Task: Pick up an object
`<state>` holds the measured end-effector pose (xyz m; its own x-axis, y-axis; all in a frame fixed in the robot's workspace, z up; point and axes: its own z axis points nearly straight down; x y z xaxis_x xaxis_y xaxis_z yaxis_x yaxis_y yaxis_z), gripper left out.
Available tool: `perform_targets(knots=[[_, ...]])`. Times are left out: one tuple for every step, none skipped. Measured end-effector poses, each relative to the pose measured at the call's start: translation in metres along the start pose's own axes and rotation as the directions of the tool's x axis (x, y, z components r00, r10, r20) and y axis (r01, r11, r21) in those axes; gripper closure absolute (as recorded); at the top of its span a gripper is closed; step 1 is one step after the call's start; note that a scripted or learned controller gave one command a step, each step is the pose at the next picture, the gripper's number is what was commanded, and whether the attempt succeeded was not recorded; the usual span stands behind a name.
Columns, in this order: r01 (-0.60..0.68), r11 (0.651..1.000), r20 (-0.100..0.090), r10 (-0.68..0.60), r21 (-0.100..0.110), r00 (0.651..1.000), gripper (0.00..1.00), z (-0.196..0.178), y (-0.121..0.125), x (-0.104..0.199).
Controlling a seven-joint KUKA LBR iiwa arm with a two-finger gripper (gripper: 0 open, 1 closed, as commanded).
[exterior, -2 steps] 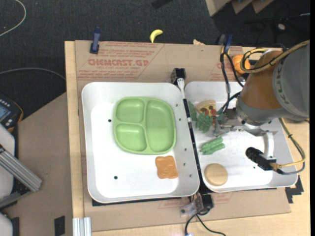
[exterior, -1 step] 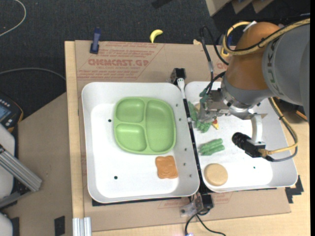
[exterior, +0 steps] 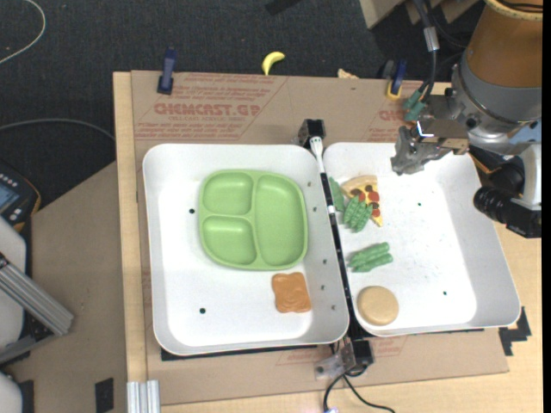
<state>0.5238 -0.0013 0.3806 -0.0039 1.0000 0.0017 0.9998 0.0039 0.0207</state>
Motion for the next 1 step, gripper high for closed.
perform_targets(knots=[[0.002,1.0,0.0,-0.002,0.025,1.0,1.0,0.0134,-0.0372,0.0522]])
